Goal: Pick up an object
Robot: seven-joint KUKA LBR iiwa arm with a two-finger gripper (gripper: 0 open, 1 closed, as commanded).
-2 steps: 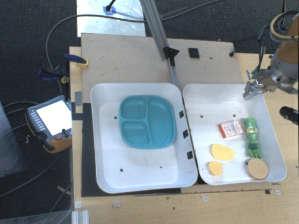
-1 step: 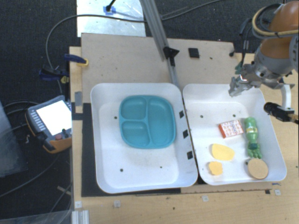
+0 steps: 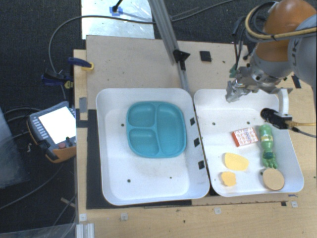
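Your hand [image 3: 234,94] hangs over the right bin's [image 3: 213,148] far edge; fingers hard to read, can't tell. Near it lie a red-white box [image 3: 245,137], glossy green bottle [image 3: 266,146], two yellow lumps [image 3: 235,161], round tan disc [image 3: 273,179]. Left bin [image 3: 111,182]: smooth teal divided plate [image 3: 155,129].

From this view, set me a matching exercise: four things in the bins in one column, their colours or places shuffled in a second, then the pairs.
Things:
1. plate
2. bottle
3. box
4. disc

Descriptions:
A. green, lying in the right bin along its right side
B. tan and round, in the right bin's near right corner
C. teal, with three compartments, in the left bin
D. red and white, just left of the bottle

Pairs: 1-C, 2-A, 3-D, 4-B
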